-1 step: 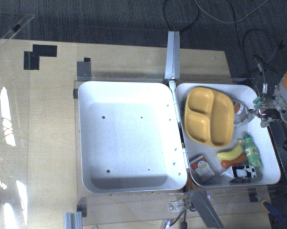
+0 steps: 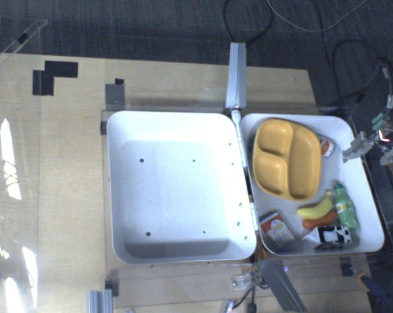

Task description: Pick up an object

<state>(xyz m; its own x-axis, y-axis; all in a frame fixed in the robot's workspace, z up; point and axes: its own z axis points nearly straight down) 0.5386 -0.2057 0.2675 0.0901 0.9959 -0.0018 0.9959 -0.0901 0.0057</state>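
While the gripper [image 2: 369,142] sits at the right edge of the frame, just outside the upper right corner of the right bin [image 2: 373,197], how far it is open cannot be told, and nothing can be seen in its hold. Inside that bin, a yellow divided tray [image 2: 286,158] fills the upper part. Below the tray, toward the lower right of the frame, lie a banana [image 2: 314,210], a green bottle [image 2: 344,207], a small black-and-white object [image 2: 333,235] and a red-and-white packet [image 2: 275,228]. At centre frame lies the left bin [image 2: 177,184], touching the right one.
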